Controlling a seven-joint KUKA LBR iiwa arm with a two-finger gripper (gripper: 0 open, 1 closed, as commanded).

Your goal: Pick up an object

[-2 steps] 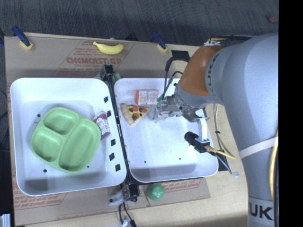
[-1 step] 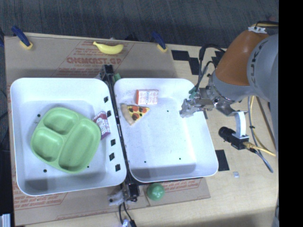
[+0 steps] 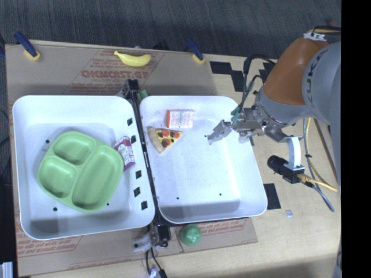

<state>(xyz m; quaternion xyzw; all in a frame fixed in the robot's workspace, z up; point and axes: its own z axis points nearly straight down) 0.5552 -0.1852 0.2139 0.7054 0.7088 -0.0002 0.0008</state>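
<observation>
My main worry from here: the pincer sits over a bare patch of the right bin, and the nearest things to grab, the pizza slice toy and the small orange-and-white box, are well off to its left near the divider. If the program just drops straight down, I reckon it closes on nothing but white plastic. Both of those are also flat and low, so even a well-aimed descent could skate over the top or shove them against the bin wall instead of getting under an edge. The box and pizza slice lie close together too, so a sloppy approach might nudge one while going for the other.

Pose-wise, the arm comes in from the right, orange band up high, wrist bent over the right bin's rim, with the tool pointing left and down into the bin. I honestly can't tell how wide the pincer is spread from this angle, and I see nothing held in it.

Over in the left bin there's a green divided plate and a small dark red packet by the divider, well apart from the tool.
</observation>
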